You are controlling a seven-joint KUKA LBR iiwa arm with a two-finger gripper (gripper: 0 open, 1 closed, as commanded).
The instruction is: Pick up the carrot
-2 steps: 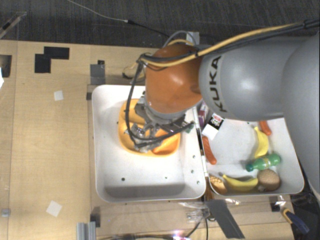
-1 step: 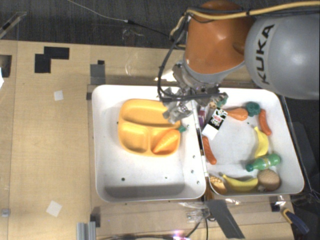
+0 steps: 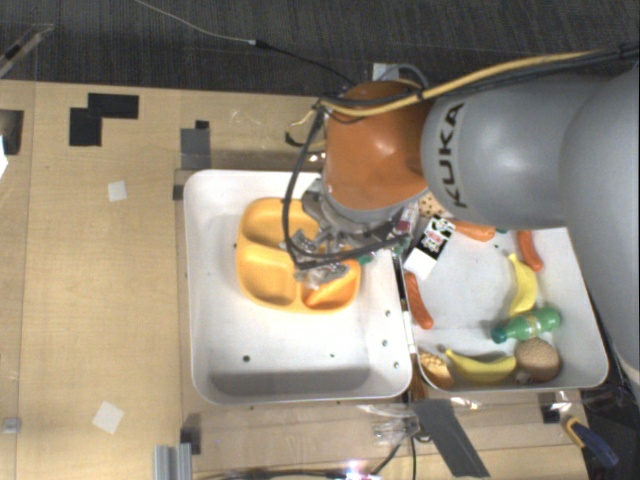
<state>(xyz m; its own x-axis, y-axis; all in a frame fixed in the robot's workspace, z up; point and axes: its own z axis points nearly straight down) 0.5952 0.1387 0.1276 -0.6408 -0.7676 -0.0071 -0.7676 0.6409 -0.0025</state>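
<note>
My gripper (image 3: 322, 266) hangs low in the left bin (image 3: 300, 358), under the orange wrist band, and most of it is hidden by the wrist. Right below it lies an orange wedge-shaped piece (image 3: 338, 288), which may be the carrot. That piece touches a large yellow rounded object (image 3: 265, 253). I cannot tell whether the gripper touches the orange piece. A thin orange-red stick (image 3: 418, 303) lies at the left edge of the right bin.
The right bin (image 3: 470, 288) holds two bananas (image 3: 480, 366) (image 3: 523, 286), a green object (image 3: 525, 325), a brown kiwi-like ball (image 3: 538, 358) and two more orange-red sticks (image 3: 530, 251) (image 3: 475, 233). The arm's bulk covers the right bin's back part.
</note>
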